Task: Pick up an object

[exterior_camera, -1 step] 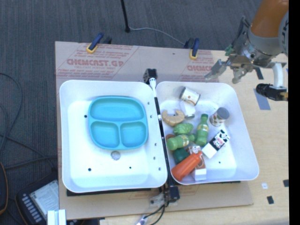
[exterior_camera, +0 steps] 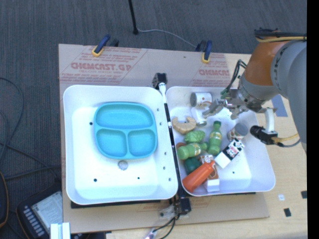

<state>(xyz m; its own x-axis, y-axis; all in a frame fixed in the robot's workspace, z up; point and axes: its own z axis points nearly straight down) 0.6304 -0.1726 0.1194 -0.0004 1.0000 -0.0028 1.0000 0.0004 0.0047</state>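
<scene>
Camera view, from above the bench: a cluster of small objects is seen gathered in the right bin (exterior_camera: 259,176), where the task's pick is to be made. A green bottle (exterior_camera: 215,137) is stood near the middle of that bin, with green toy vegetables (exterior_camera: 192,144) just to its left and a tan, curved piece (exterior_camera: 183,125) above them. An orange carrot-shaped toy (exterior_camera: 199,176) is laid at a slant near the bin's front edge, a small white block (exterior_camera: 213,185) touching its lower end. A black-and-white block (exterior_camera: 230,151) is placed to the right of the bottle, and a white cup-like item (exterior_camera: 201,99) is seen near the bin's back wall.

The gripper (exterior_camera: 219,108) is positioned over the back part of the right bin, above the bottle and beside the white cup-like item. Whether its grip is open or closed cannot be told from this angle, and nothing is seen between its fingers. The arm (exterior_camera: 271,68), grey with an orange band, is extended in from the right.

The left bin (exterior_camera: 82,183) is occupied by a blue divided plate (exterior_camera: 125,130), with a small grey round piece (exterior_camera: 122,165) lying just in front of it. Both bins are set on a brown cardboard sheet (exterior_camera: 104,66), which is held at its back edge by two clamps (exterior_camera: 101,45).
</scene>
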